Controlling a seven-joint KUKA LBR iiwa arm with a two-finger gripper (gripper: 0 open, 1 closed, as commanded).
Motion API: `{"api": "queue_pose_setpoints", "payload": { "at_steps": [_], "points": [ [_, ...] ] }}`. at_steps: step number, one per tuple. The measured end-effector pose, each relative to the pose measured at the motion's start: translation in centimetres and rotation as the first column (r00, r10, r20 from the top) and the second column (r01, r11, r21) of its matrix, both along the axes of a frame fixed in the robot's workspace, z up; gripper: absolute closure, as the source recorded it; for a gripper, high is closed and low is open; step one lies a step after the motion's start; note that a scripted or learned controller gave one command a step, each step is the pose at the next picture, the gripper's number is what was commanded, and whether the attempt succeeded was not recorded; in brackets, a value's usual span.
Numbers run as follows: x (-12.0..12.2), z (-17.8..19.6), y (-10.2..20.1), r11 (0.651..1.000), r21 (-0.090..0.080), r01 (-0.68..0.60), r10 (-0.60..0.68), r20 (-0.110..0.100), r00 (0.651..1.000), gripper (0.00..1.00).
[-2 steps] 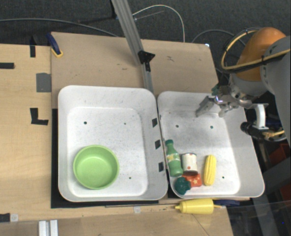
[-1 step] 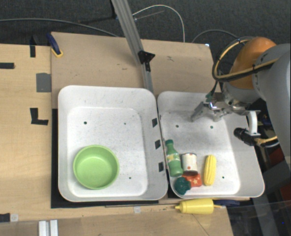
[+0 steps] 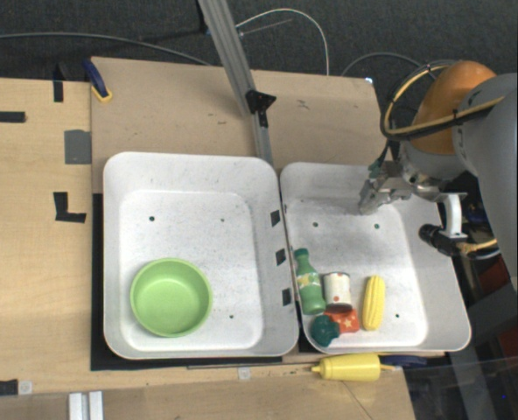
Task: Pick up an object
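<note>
Two shallow white bins sit side by side on the bench. Left bin holds a lime green bowl at its near left corner, round, upright, plain inside. Right bin has a cluster of small things bunched at its near left end: a green bottle lying lengthwise along the left wall, pale label band round its middle, cap pointing to the far side; a small white can just right of it, touching or nearly so; a yellow corn cob right of the can, lying lengthwise, kernel rows visible; a red and orange piece below the can, shape too small to tell; a dark teal round thing at the near edge, touching the bottle's base end. A yellow mustard-style bottle lies on its side on the bench just outside the near rim of the right bin. The arm comes in from the right, orange band up top, pincer pointing down over the far part of the right bin, well apart from the cluster. Nothing between its tips; cannot tell whether the pincer is spread or pressed together, too small and dark. A grey pole slants in from the top, ending near the gap between the bins.
</note>
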State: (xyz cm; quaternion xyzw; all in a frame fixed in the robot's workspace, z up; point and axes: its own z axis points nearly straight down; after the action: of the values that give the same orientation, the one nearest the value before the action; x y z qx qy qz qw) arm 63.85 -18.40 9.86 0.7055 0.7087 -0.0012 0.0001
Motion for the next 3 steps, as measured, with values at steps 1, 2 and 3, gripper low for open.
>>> {"api": "queue_pose_setpoints", "payload": {
  "at_steps": [1, 2, 3],
  "points": [
    [-0.2, 4.5, -0.5, 1.000, 0.000, 0.003, -0.003, 0.004, 1.000, 1.00],
    [0.3, 10.4, -1.2, 1.000, -0.001, 0.003, -0.003, 0.007, 1.000, 1.00],
    [0.5, 15.2, -1.2, 1.000, 0.000, 0.003, -0.003, 0.006, 1.000, 1.00]
  ]
}}
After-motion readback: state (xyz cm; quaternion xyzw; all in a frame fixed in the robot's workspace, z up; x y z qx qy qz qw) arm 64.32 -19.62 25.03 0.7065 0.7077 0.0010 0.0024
